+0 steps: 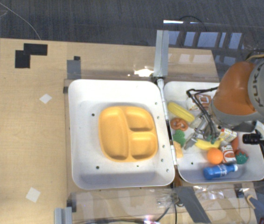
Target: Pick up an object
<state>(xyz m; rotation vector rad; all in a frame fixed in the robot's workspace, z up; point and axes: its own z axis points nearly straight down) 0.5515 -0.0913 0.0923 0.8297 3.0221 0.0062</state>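
My pincer (202,133) hangs spread, gripping nothing, over the right bin (258,171) among small toy foods. The nearest target, a yellow banana (205,144), lies just beside the fingertips; it looks light, stiff and smooth, best pinched across its middle. My arm (244,94) reaches in steeply from the right.

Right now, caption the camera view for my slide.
Gripper low among toys in the right bin; yellow tray in the left bin.

Wooden bench (29,139) bearing two white bins (85,139)
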